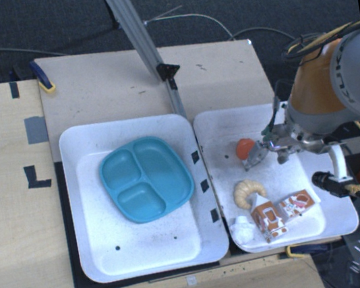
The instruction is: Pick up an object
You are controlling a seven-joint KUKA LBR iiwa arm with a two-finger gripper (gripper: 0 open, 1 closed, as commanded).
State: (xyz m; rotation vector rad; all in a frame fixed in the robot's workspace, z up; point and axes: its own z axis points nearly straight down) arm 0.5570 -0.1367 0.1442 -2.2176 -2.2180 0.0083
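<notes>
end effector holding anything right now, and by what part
Nothing shows between its fingers. The end effector sits low in the right bin, right beside the small red-orange object, but the view does not settle a grip.

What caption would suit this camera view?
Gripper low in the right bin beside an orange ball; blue tray in the left bin.
</notes>
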